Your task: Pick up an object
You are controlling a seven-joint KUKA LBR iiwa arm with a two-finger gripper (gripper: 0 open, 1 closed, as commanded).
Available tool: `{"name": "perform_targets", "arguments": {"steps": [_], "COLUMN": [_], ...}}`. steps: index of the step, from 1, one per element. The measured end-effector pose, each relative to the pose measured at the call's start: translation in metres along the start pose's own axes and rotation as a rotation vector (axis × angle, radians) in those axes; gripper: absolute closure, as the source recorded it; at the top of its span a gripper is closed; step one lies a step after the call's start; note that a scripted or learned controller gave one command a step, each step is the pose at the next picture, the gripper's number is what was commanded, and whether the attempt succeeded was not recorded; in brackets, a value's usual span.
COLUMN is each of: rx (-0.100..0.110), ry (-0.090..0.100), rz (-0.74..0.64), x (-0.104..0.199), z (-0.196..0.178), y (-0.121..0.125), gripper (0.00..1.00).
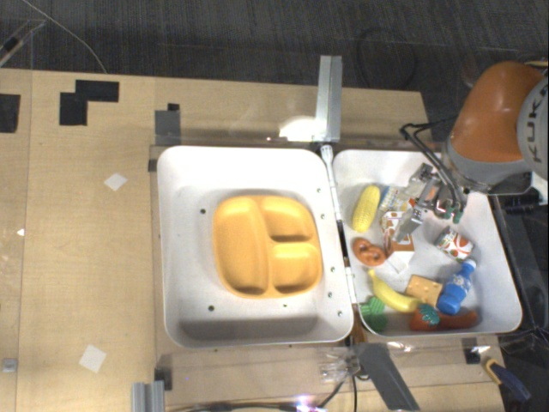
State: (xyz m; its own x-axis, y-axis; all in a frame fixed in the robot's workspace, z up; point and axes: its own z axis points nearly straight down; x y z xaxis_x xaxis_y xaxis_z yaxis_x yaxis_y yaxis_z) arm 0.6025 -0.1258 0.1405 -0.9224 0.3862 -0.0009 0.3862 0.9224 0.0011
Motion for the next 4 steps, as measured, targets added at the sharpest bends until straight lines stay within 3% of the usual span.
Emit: {"name": "perform_targets", "arguments": {"steps": [1, 2, 3, 4], "rx": [-0.006, -0.002, 0.000, -0.004], "ry": [-0.012, -0.011, 0.006, -0.016], "rz": [0.107, -0.225, 0.089, -0.075], "x": [0.001, -0.035, -0.038, -0.025], "z": [0.051, 0.052, 0.051, -0.051], "y": [0.044, 0.048, 0.061, 0.062], "gripper": [0.00, 0.00, 0.00, 0.00]}}
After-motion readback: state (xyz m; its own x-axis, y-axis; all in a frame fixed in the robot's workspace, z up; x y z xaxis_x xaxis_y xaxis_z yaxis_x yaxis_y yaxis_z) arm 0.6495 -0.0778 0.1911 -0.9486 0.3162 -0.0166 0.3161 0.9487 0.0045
